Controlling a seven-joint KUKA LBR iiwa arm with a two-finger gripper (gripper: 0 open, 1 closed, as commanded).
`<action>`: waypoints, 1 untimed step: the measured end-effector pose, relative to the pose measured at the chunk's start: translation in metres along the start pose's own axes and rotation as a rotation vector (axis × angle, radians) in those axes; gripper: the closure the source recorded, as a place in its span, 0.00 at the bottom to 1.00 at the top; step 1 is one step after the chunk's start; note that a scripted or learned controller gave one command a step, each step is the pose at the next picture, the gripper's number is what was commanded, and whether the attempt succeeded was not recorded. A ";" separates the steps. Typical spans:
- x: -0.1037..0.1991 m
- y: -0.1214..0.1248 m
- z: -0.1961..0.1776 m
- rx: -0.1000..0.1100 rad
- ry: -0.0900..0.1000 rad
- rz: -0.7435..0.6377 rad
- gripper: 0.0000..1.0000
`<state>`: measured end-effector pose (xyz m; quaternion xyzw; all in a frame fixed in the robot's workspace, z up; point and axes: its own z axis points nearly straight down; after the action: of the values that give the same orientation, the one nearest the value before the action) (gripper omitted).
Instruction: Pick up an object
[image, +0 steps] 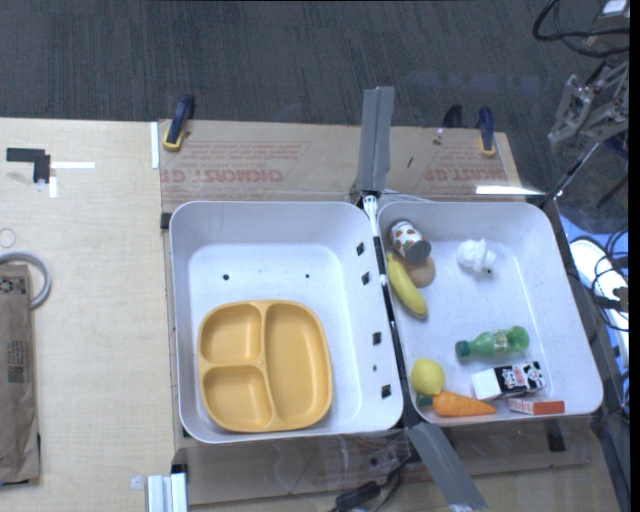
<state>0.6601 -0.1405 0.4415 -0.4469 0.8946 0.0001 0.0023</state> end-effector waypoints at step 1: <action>0.001 0.009 -0.001 -0.001 0.000 -0.316 1.00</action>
<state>0.6524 -0.1362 0.4420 -0.5822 0.8131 0.0003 0.0019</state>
